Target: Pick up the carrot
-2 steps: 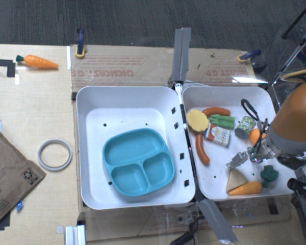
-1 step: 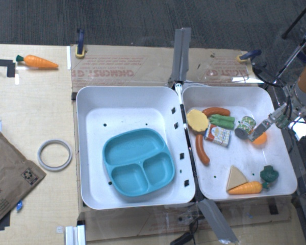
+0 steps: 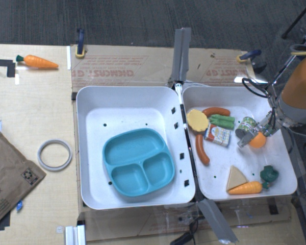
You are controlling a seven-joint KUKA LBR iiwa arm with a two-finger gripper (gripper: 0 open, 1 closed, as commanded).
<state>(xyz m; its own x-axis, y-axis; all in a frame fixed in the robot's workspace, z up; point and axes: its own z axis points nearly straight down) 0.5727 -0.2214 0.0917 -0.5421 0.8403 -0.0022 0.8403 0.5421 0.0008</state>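
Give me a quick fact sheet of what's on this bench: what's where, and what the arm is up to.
Left bin: blue divided plate
Right bin: carrot near the front edge, beside a tan wedge; two sausages, yellow round, green pieces, small carton, can, orange ball
Outside the bins: second carrot far left on the bench, tape ring, cardboard box
Gripper: low in the right bin by the orange ball, well back from the carrot
Carrot picked up: not yet

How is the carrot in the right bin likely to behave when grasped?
The carrot looks like smooth moulded plastic, so probably stiff and light. Its tapered round body may slip or roll between fingers. It lies against a wedge, which could get nudged.
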